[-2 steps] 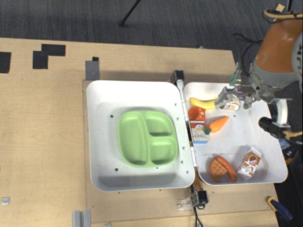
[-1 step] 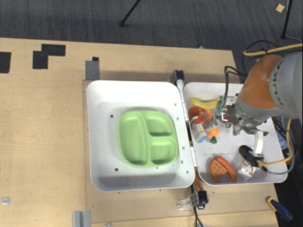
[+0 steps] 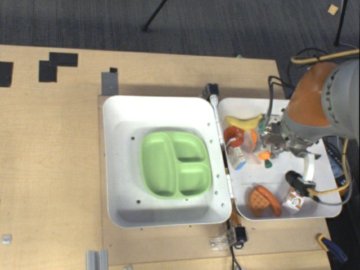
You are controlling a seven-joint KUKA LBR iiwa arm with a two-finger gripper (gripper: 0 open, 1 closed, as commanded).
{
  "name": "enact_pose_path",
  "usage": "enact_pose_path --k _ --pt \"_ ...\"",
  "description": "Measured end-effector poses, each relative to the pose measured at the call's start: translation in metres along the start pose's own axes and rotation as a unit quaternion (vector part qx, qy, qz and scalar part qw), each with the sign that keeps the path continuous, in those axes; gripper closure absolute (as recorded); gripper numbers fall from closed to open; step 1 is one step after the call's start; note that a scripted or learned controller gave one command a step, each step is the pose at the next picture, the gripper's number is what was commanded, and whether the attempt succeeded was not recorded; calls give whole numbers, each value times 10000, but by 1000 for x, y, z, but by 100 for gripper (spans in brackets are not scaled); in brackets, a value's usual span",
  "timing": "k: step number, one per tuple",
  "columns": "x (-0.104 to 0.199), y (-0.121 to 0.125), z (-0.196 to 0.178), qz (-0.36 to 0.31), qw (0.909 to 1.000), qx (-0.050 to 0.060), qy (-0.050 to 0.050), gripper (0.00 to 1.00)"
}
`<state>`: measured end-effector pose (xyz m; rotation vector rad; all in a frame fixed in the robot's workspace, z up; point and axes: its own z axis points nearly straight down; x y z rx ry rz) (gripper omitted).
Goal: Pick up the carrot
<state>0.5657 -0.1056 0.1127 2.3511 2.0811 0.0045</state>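
Observation:
The carrot [image 3: 264, 157] is a small orange piece with a green tip. It lies in the middle of the right white bin [image 3: 323, 173]. My gripper [image 3: 270, 143] hangs low over that bin, right above the carrot's upper end and touching it or nearly so. The grey wrist and orange band of the arm [image 3: 309, 103] reach in from the right and hide the bin's far right part. From this angle the gripper body hides how it meets the carrot.
Left of the gripper lie a banana [image 3: 243, 121], a red item [image 3: 233, 134], another orange piece [image 3: 253, 139] and a small bottle [image 3: 237, 156]. A waffle [image 3: 259, 199], a sausage [image 3: 274, 203] and a small can [image 3: 294, 201] sit at the front. The left bin [image 3: 121, 207] holds a green divided plate [image 3: 174, 163].

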Motion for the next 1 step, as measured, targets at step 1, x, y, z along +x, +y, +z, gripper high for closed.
enact_pose_path --k 1 --pt "24 55 -120 1226 9925 6 -6 100"
